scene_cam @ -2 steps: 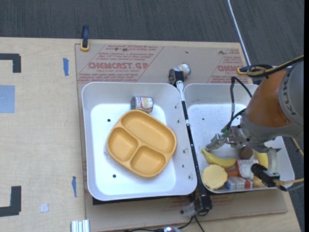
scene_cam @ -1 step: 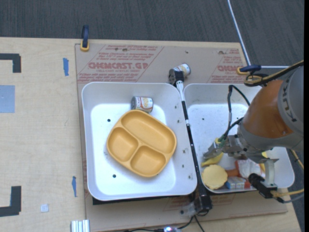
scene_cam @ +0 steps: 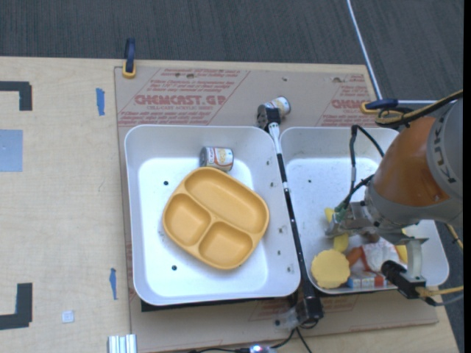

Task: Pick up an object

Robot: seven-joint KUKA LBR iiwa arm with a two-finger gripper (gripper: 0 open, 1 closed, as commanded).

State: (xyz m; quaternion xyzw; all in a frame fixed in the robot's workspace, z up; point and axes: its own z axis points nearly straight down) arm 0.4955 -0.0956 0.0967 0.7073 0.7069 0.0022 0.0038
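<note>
Step in hand: we judge this the reach-and-descend stage, with the grey arm and its orange band [scene_cam: 412, 164] bent low over the right shallow white bin [scene_cam: 316, 153].
Hand: the hand [scene_cam: 358, 226] sits down among the clutter; we cannot tell its state, and we see nothing clearly gripped.
Candidate objects: a round yellow disc-shaped toy [scene_cam: 330, 268] lies at the bin's 7 o'clock; small red and white pieces [scene_cam: 366, 259] crowd just beside it, near the hand.
Left bin: the left shallow white bin [scene_cam: 140, 197] holds a yellow three-compartment plastic tray [scene_cam: 215, 218], with a small labelled can [scene_cam: 217, 157] at the tray's 12 o'clock.
Counter: the pale wooden counter [scene_cam: 59, 197] carries both bins.
Next move: we think it calls for closing on one piece in the heap, then lifting straight up.
</note>
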